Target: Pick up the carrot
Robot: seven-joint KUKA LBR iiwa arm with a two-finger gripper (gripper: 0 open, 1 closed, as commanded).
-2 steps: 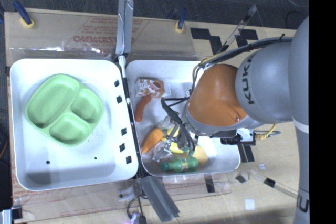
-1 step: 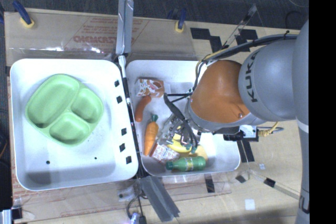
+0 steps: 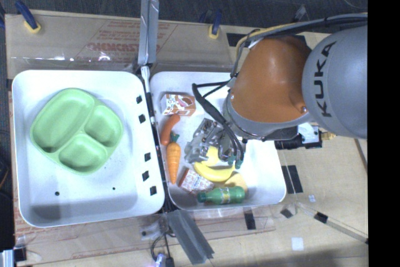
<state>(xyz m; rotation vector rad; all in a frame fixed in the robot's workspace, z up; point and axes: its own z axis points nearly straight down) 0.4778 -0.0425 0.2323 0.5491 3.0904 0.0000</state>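
hand (image 3: 215, 146) over right bin, state can't tell
carrot (image 3: 173, 160) lies by bin's left wall, beside a 2nd carrot (image 3: 167, 129); shift left off banana (image 3: 214, 170), descend w/ jaws across its width.

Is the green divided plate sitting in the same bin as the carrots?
No, the green divided plate lies in the left bin, while the carrots lie along the left wall of the right bin.

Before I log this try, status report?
Gripper low in right bin, over banana. Carrot lies free by the bin's left wall. Second carrot just above; green bottle nearby.
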